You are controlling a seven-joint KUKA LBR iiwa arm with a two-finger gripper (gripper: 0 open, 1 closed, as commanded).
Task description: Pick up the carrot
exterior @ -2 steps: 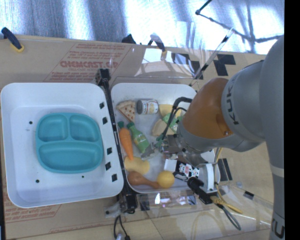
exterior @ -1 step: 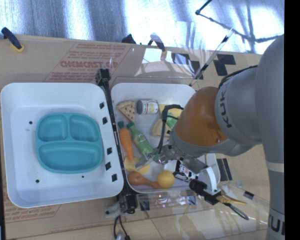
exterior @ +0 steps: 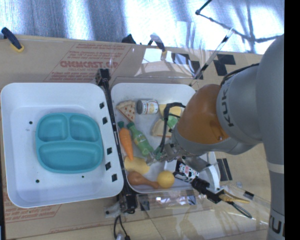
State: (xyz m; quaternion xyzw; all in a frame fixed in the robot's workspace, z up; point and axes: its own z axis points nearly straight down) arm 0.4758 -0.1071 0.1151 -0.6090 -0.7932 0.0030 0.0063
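Camera view, left to right. Left shallow white plastic bin (exterior: 10, 134): a turquoise three-compartment plastic plate (exterior: 68, 142), nothing else in it. Right shallow white plastic bin (exterior: 140, 86), along its left wall: the orange tapered toy carrot (exterior: 126, 143), lying lengthwise, flat on the bin floor, a green plastic bottle (exterior: 140, 140) just beside it on the right. Nearer the front rim, a tan toy drumstick (exterior: 140, 179) and a yellow toy lemon (exterior: 165, 178); toward the back, a pizza-slice toy (exterior: 127, 110) and a small labelled jar (exterior: 148, 107).

Progress: carrot not lifted, not gripped; the whole pick is left to do.

Grey arm with its orange band (exterior: 205, 121) hangs over the bin's right half. Dark pincer (exterior: 162, 155) sits low, right of the bottle, apart from the carrot. Possibly touching the bottle; view too cluttered to settle. Whether the pincer is released or clenched I cannot tell. Arm hides much of the bin floor beneath it.
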